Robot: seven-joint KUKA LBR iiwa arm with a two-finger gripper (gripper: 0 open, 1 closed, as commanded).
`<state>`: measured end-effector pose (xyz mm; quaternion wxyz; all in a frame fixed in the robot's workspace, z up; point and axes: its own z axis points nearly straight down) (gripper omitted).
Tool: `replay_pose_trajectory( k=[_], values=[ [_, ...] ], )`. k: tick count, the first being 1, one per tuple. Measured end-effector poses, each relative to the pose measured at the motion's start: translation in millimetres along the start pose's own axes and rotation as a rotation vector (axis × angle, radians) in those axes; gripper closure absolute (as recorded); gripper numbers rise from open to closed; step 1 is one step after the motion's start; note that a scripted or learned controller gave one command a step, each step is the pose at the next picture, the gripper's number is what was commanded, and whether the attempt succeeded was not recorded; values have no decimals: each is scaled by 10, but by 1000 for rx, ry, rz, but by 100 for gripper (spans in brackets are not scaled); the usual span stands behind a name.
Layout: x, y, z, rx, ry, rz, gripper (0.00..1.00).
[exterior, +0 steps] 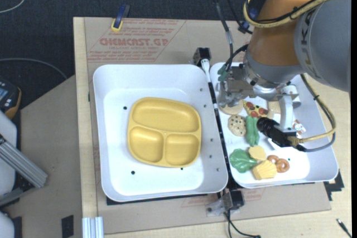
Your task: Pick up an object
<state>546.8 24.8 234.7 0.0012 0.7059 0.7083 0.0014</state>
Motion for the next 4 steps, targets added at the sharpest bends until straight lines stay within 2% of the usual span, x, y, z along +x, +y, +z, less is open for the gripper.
replay_pose_trajectory(
  k=[1,2,3,4],
  values=[
    [-39,50,25,1,-2,3,100],
    [31,-21,208,9,0,3,100],
    [-26,38,-1,-1,-1,2,100],
    [6,-41,207,9,0,4,100]
  ],
)
